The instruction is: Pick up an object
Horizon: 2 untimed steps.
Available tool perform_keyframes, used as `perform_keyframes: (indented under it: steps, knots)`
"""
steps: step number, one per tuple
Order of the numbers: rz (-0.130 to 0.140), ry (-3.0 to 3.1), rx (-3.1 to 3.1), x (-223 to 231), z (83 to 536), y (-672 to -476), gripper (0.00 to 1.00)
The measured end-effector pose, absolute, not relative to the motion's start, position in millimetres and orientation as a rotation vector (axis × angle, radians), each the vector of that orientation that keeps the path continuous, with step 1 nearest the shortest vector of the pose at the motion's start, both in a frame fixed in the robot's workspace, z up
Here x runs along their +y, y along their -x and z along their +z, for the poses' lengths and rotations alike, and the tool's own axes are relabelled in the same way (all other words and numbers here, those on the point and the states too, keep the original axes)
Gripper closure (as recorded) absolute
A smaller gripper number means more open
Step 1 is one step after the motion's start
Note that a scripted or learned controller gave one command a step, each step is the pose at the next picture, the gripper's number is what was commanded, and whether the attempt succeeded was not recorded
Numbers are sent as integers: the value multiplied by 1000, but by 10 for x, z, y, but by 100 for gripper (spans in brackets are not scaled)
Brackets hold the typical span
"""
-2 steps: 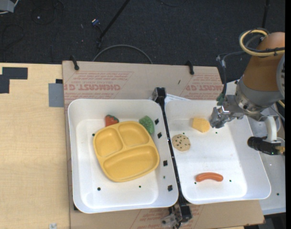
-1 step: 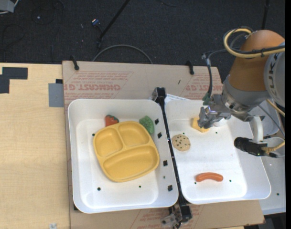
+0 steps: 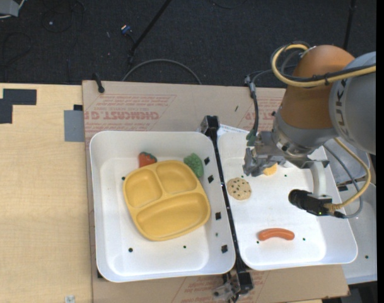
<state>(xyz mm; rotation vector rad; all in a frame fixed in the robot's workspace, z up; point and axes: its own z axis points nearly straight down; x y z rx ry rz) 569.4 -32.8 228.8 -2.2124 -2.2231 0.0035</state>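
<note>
Nearest me, a toy sausage (image 3: 276, 235) lies toward the near side of the right bin (image 3: 330, 257). Farther in, a cookie (image 3: 239, 189) sits close to the divider between the bins. Just beyond it the gripper (image 3: 256, 166) hangs low over the bin's far part, with a small yellow-orange piece (image 3: 271, 168) right beside it; whether it has hold of that, I cannot tell. Over in the left bin (image 3: 110, 245) rests a yellow divided tray (image 3: 167, 199), with a red-orange toy (image 3: 147, 159) and a green toy (image 3: 194, 164) at its far edge.

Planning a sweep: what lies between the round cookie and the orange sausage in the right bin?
Bare white bin floor, by the camera view, between round cookie and orange sausage.
</note>
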Motion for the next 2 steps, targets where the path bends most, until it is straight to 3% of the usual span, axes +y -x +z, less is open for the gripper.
perform_keyframes:
  steps: [2]
  knots:
    - [4,2212,-2224,755,2310,-5494,100]
